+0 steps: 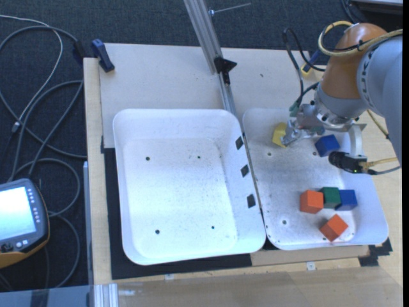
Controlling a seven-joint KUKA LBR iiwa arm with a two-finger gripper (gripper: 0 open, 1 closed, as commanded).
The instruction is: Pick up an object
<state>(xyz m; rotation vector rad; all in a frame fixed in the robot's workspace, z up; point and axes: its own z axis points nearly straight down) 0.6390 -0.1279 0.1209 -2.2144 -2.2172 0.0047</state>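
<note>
Reaching in from the upper right of the frame, the grey arm with its orange band (358,40) hangs over the right-hand shallow white plastic bin (287,229), its end effector (293,135) low at the bin's upper edge. A small yellow block (279,135) sits just to the left of the end effector, touching or nearly so (I cannot tell from here whether it lies between the fingers, nor whether they are apart or together). A blue cube (326,145) lies just below the wrist, near a black fitting with a yellow cable (348,162).

Lower in the same bin, three blocks huddle in a row: an orange cube (311,201), a green cube (330,196) touching it, and a second blue cube (347,199) on the right end. A tilted orange block (334,227) lies just below them, near the bin's lower rim.

The left-hand white bin (128,133) fills the middle of the frame on the pale tabletop (160,75). A slanted aluminium rail (201,24) crosses the top, and a handheld control pendant with a lit screen (19,219) lies at the far left.
</note>
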